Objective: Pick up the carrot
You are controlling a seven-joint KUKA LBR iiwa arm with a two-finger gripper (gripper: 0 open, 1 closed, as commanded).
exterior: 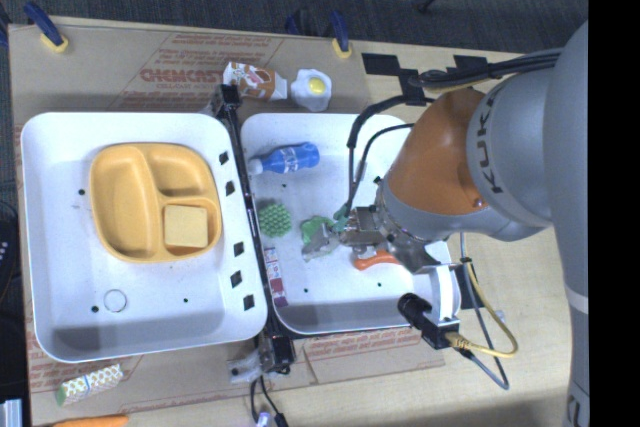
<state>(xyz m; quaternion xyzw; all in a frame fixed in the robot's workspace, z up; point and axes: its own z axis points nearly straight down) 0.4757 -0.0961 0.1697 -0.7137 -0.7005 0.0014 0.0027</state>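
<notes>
- A thick grey arm (560,155) with rounded, smooth casing is seen.
- A broad orange band (440,160) is set above the wrist.
- Dark "KUKA" lettering (487,153) is printed on the grey casing beside the band.
- Black cables (365,130) are looped from the band's upper side down toward the wrist.
- A white block with a black cylindrical part (432,310) is mounted below the wrist.
- A yellow cable (490,345) is trailed from that part.

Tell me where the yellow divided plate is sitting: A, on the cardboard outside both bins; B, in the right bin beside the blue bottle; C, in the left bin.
C: the yellow divided plate lies inside the left bin, while the blue bottle lies in the right bin.
</notes>
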